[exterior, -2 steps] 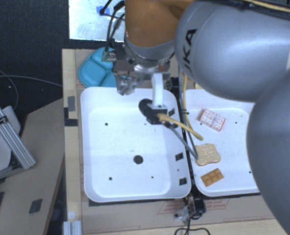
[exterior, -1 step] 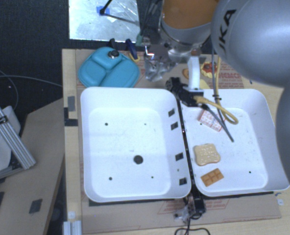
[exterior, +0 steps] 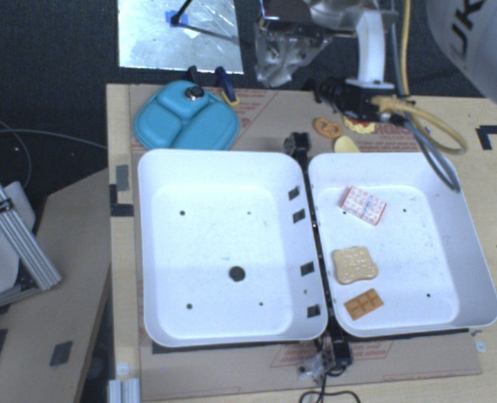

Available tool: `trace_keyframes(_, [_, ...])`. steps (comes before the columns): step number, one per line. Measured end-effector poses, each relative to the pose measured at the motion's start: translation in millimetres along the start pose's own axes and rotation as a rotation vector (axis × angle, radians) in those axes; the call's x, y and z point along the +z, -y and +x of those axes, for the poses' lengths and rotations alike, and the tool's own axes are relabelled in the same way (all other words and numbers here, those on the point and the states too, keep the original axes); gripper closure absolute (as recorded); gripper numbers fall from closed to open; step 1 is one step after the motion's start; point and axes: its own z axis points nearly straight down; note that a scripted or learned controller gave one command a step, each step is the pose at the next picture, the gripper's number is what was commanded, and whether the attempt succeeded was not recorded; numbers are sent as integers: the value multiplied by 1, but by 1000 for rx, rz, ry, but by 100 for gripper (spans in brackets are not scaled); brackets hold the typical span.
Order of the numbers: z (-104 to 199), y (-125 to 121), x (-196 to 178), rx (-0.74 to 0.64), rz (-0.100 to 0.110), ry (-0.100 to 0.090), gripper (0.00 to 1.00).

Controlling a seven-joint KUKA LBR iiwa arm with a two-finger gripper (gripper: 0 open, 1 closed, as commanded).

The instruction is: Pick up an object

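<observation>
While the hand (exterior: 282, 61) hangs above the worktop (exterior: 265, 112), grip state unreadable, a descent might miss the flat biscuit (exterior: 354, 264) or cracker (exterior: 363, 205).

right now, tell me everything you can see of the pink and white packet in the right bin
The pink and white packet is a small, flat rectangle, white with a fine pink or red pattern and a darker red edge along its lower right side; it looks like a wrapped item, though the print is too small to read. It lies flat and turned at a slant on the floor of the right bin, in the far part, touching nothing else. The tan waffle-shaped piece lies apart, nearer the camera.
</observation>
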Motion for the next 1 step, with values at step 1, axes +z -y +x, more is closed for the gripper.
trace_keyframes(1, [29, 36, 70, 0, 25, 9, 100])
